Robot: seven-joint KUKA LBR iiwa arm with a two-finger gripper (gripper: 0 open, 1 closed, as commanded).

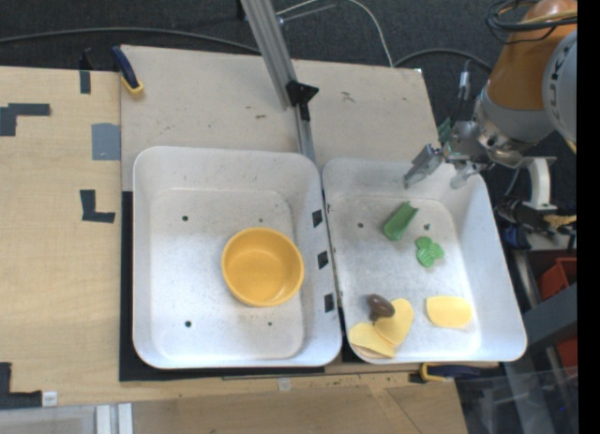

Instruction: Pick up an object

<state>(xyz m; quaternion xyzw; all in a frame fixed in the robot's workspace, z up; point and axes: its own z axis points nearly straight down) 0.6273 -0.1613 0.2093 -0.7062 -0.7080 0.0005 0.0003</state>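
Note:
My gripper (440,175) hovers over the far right corner of the right bin (487,235), open, with nothing between its fingers. In that bin, a green block (398,220) lies just below and left of the gripper. A small green piece (429,252) sits a little nearer the front. Near the front edge lie a brown lump (380,306), a yellow heart-like piece (384,329) and a yellow slice (449,311).
The left bin (159,235) holds a yellow bowl (262,265). A slanted metal pole (272,38) rises from the ridge between the bins at the back. Cables run behind the bench.

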